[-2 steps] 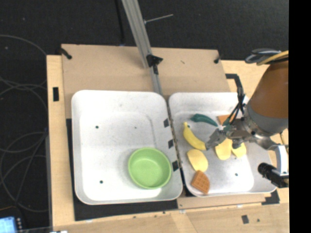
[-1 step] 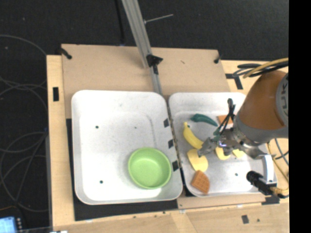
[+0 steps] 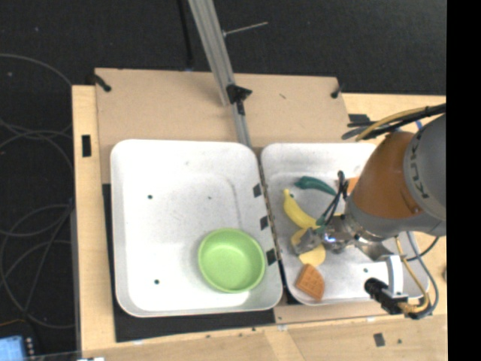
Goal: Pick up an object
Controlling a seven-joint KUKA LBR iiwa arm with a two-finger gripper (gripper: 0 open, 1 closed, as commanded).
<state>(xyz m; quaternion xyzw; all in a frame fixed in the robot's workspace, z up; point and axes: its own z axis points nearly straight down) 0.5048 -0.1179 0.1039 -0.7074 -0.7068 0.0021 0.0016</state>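
Note:
The right bin (image 3: pixel 301 160) holds a yellow banana (image 3: pixel 298 212), a green-handled tool (image 3: pixel 316 186), a pale yellow piece (image 3: pixel 313 256) and an orange-brown block (image 3: pixel 310 282). My gripper (image 3: pixel 325 239) is low in this bin, between the banana and the pale yellow piece, with the arm's orange band (image 3: pixel 383 183) above it to the right. The arm hides the bin's right part. A green bowl (image 3: pixel 231 259) sits in the left bin (image 3: pixel 173 179) near its front right corner.
A grey metal pole (image 3: pixel 214 43) slants from the top down to the seam between the bins. Cables (image 3: pixel 391 122) run off the arm at the right. The bench's tan board (image 3: pixel 218 100) surrounds both bins.

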